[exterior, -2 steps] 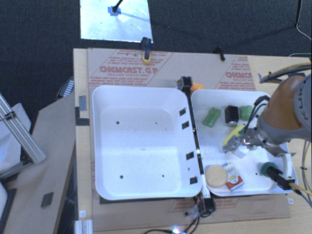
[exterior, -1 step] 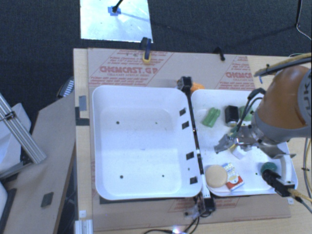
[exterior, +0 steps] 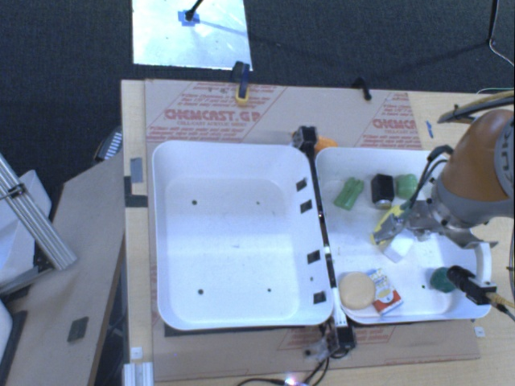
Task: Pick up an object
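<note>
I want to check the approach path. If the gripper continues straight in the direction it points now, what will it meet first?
The gripper points down and left into the right bin. Likely first is the white block beneath its tip; depth is unclear from above.

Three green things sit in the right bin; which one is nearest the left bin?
The green cylinder lying tilted near the divider. The paler green object sits beyond the black block, and the dark green one is near the bin's right edge.

Two white bins [exterior: 233, 155] on cardboard sheet [exterior: 265, 107]; yellow clamp [exterior: 241, 95].
</note>
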### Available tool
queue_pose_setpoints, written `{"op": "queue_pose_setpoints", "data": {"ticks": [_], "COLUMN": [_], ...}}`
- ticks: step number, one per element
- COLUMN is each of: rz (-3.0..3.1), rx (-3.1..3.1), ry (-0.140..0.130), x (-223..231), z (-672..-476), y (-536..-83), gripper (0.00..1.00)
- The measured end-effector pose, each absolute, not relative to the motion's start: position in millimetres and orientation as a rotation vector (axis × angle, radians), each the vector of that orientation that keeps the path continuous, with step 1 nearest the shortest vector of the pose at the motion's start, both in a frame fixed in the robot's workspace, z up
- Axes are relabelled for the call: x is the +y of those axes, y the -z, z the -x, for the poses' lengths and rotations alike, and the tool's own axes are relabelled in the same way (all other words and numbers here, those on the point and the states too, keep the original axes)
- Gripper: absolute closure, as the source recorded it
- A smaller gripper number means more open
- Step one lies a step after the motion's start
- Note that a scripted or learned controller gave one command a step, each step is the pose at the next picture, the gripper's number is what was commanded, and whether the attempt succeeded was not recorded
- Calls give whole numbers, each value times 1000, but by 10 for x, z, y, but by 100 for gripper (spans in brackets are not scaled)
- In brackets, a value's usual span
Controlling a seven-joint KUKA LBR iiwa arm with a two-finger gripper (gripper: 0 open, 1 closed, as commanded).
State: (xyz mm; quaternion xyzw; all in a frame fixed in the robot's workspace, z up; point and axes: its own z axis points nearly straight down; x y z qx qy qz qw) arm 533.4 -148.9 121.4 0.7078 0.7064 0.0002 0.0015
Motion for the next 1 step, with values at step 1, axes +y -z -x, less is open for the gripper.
{"op": "queue_pose_setpoints", "data": {"ticks": [1], "rz": [-2207], "rx": [2225], "ry": [-8], "x": [-1157], "z": [-5762], "y": [-849], "gripper": [0]}}
